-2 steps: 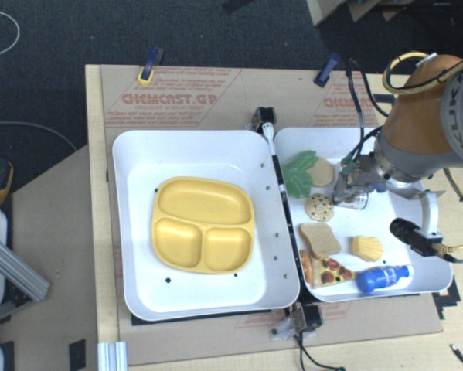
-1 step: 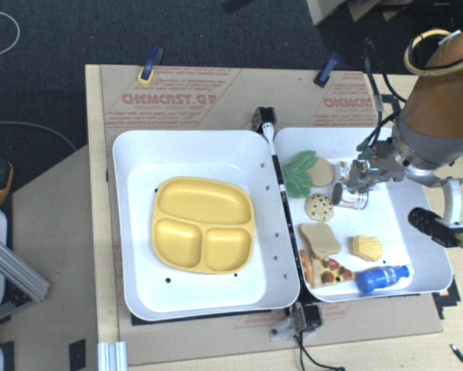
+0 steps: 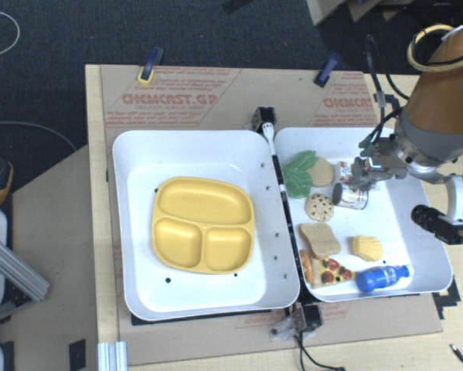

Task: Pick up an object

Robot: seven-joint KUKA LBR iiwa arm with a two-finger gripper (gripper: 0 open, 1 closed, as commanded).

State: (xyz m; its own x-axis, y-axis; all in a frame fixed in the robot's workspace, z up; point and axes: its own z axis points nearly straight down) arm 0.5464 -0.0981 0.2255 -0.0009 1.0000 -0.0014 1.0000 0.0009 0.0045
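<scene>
Two shallow white bins (image 3: 131, 207) (image 3: 424, 222), one yellow three-compartment plastic tray (image 3: 203, 224), one blue plastic bottle (image 3: 381, 277), one green toy leaf (image 3: 300, 172), one speckled round cookie (image 3: 319, 206).

Right bin (image 3: 417, 242) crowded; left bin's rim (image 3: 131, 207) open

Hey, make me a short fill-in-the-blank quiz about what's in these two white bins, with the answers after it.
1. The yellow divided plate lies in the ____ bin.
2. The blue bottle lies at the near edge of the ____ bin.
3. The plate has ____ compartments.
4. The green leaf lies beside the ____ between the bins.

Answers: left; right; three; divider
</scene>
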